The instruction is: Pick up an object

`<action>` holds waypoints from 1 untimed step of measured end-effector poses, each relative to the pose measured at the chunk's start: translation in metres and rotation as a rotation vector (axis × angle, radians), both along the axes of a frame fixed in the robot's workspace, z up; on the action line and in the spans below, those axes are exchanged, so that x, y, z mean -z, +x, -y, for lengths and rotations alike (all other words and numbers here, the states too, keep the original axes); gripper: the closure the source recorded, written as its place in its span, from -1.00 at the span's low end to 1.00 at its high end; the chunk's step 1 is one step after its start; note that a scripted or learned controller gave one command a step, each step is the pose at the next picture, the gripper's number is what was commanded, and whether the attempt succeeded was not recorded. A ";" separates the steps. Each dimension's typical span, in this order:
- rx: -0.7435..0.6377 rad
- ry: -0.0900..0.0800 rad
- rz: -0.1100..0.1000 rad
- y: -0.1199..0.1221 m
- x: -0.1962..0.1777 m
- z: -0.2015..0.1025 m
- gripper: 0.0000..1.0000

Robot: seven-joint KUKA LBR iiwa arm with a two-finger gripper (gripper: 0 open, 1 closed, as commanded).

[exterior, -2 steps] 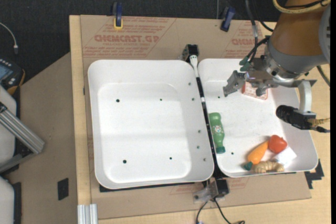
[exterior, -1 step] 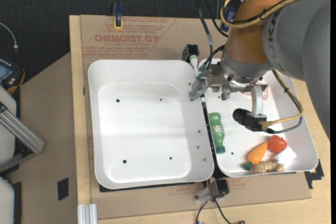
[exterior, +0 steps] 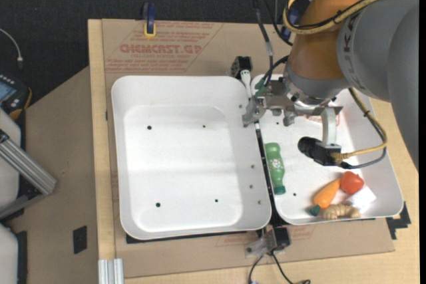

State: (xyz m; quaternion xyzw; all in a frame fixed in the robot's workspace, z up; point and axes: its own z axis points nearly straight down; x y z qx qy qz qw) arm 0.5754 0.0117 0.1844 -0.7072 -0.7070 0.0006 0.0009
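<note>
Cardboard-topped bench [exterior: 166,43] with two white bins; grey arm [exterior: 373,30] over the right bin [exterior: 299,193].
Gripper [exterior: 270,118] hangs spread above that bin's far left corner; green bottle [exterior: 274,166] lies just nearer, orange carrot [exterior: 326,194] beyond it.

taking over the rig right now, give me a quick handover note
Gripper: low over the far left corner of the right bin, not seen holding anything.
Things: green bottle lies along that bin's left wall; orange piece, red piece and beige piece cluster at its near right corner.
Done: nothing lifted.
Left: grasp one object and lift it; the green bottle is nearest.
</note>
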 end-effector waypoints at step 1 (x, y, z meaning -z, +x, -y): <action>0.000 0.000 0.000 0.000 0.000 0.000 -1.00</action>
